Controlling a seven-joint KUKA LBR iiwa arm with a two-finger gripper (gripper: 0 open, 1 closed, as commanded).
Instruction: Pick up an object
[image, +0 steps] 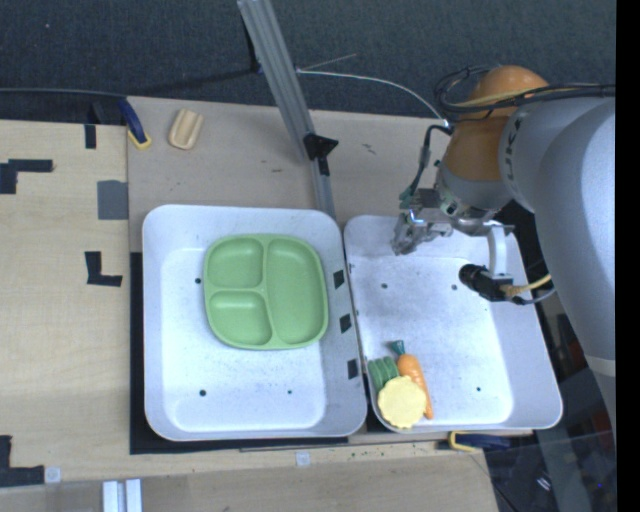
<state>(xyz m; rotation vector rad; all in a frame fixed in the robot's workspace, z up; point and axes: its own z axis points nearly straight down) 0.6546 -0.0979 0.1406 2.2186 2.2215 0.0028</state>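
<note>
A toy carrot (412, 378) with a green top lies in the near left corner of the right bin (500, 330). A yellow round toy (402, 402) rests beside it, touching the bin's front wall. My gripper (410, 236) hangs over the far left corner of the right bin, well away from both toys. Nothing shows between its fingers. A green divided plate (266, 290) lies in the left bin (170, 330).
A slanted metal pole (290, 90) crosses the bench behind the bins. A tan block (185, 129) and a blue-yellow item (133, 122) lie at the bench's far left. The grey arm (570, 200) fills the right side above the right bin.
</note>
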